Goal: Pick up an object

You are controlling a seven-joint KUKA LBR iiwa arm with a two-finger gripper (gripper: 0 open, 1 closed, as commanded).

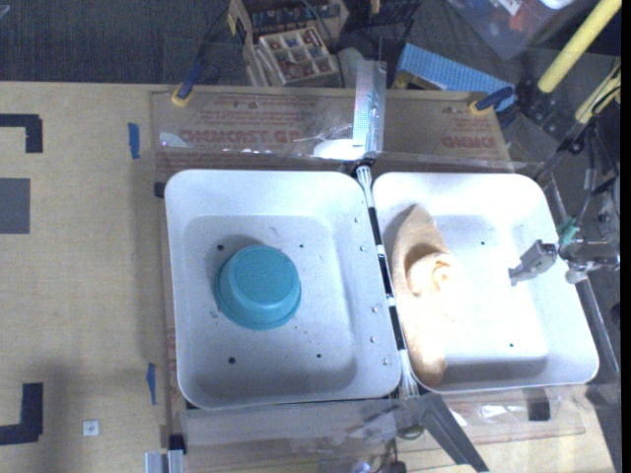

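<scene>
A tan, soft-looking object point(416, 254) lies along the left wall of the right bin point(493, 358), with a rounded lump near its middle. A blue bowl point(258, 285) sits upside down in the middle of the left bin point(266, 190). My gripper point(533, 260) hangs over the right side of the right bin, well to the right of the tan object and apart from it. I see nothing held in it. The arm reaches in behind it from the right edge.
A thin ridge point(383, 284) separates the two bins. A cardboard sheet point(256, 131) and a metal strip point(370, 116) lie behind the bins. Boxes and clutter stand beyond the bench at the top. A yellow bar point(584, 28) crosses the top right corner.
</scene>
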